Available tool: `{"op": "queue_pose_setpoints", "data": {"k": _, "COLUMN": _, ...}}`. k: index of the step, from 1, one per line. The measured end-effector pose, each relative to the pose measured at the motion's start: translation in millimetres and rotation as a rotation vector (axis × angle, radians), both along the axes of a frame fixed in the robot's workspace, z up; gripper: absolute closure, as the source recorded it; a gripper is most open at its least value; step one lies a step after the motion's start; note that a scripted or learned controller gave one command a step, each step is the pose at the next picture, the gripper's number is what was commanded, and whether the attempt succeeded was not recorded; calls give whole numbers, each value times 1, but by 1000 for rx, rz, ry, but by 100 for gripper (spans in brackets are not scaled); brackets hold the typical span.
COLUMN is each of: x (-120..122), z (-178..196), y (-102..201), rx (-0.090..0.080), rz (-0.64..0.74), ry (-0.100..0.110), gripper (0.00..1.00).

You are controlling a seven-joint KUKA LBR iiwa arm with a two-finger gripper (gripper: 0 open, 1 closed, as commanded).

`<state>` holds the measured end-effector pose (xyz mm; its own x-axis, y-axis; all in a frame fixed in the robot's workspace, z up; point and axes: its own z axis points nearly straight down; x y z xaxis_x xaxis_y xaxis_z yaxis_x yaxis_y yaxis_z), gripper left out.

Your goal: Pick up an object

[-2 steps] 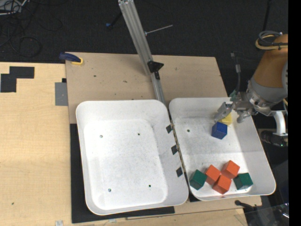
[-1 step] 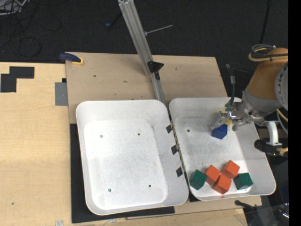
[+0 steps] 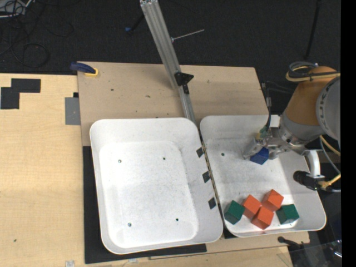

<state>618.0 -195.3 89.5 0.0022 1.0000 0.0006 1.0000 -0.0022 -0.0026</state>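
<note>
A small blue block (image 3: 259, 158) lies in the upper part of the right bin (image 3: 233, 132). My gripper (image 3: 259, 148) is right above and against it, reaching in from the right under the orange-banded wrist. Whether it holds the block is not clear from here. At the front of the same bin is a cluster of three orange blocks (image 3: 252, 205) (image 3: 273, 198) (image 3: 263, 217), with a green block (image 3: 234, 211) at its left end and another green block (image 3: 288, 213) at its right end.
The left bin (image 3: 105, 135) stands beside the right one, with black clips (image 3: 206, 176) along the shared rim. A slanted aluminium rail (image 3: 166, 49) rises behind the bins. A blue clamp (image 3: 83, 68) sits at the board's back left corner.
</note>
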Motion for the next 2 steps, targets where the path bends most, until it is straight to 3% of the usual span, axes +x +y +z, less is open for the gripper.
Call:
{"op": "queue_pose_setpoints", "data": {"k": 1, "x": -1, "z": 10, "y": -1, "rx": 0, "rz": -2, "ry": 1, "gripper": 100}}
{"op": "queue_pose_setpoints", "data": {"k": 2, "x": 2, "z": 53, "y": -4, "rx": -1, "rz": -3, "ry": -4, "gripper": 100}}
